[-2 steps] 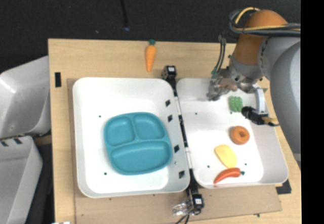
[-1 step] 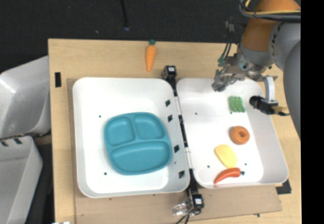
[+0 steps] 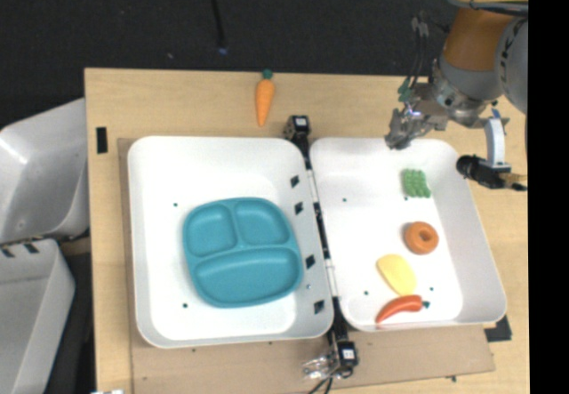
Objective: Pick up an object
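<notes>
Nearest to us, at the lower right of the frame, we see a red chili pepper (image 3: 399, 308) lying against the near wall of the right bin (image 3: 356, 205). Just above it sits a yellow piece (image 3: 396, 274) that looks like toy food, close to the pepper. Further up we find an orange doughnut-shaped ring (image 3: 421, 237), apart from the yellow piece, and beyond that a small green ridged item (image 3: 414, 183) near the bin's far right part.

In the left bin (image 3: 151, 205) we see a teal divided plate (image 3: 241, 251) with three compartments, lying flat toward the middle of the frame.

Beyond both bins, on the bare wooden counter (image 3: 178, 99) at the upper middle of the frame, a toy carrot (image 3: 264, 99) lies with its green top pointing away from us.

At the upper right, the arm (image 3: 480, 28) reaches down, and its hand (image 3: 404, 128) hangs over the far edge of the right bin, above and slightly left of the green item. We see nothing between its fingers, and we cannot tell how wide they stand.
</notes>
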`<state>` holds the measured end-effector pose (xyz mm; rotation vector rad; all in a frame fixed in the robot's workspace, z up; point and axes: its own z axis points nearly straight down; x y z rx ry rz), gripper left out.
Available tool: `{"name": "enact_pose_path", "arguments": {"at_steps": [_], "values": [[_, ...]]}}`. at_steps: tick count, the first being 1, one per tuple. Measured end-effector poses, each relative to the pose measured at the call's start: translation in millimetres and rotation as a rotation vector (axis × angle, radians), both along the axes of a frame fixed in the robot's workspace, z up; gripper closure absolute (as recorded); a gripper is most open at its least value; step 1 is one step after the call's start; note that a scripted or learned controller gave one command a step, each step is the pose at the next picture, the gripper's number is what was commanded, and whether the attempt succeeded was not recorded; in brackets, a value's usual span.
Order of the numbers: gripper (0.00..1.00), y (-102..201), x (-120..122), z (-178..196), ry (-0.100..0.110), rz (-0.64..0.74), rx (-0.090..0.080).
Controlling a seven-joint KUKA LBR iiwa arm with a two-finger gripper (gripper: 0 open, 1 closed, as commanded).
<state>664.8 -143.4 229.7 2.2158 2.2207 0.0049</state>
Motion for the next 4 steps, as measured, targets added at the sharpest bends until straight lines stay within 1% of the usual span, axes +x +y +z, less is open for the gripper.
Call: {"name": "enact_pose_path", "arguments": {"at_steps": [1, 2, 3, 4], "values": [[1.0, -1.1, 0.6, 0.3, 0.003, 0.001, -0.001], [1.0, 44.5, -9.4, 9.9, 0.005, 0.003, 0.001], [1.0, 100.3, -28.6, 19.0, 0.004, 0.004, 0.002], [1.0, 139.8, -41.8, 17.4, 0.006, 0.003, 0.001]]}}
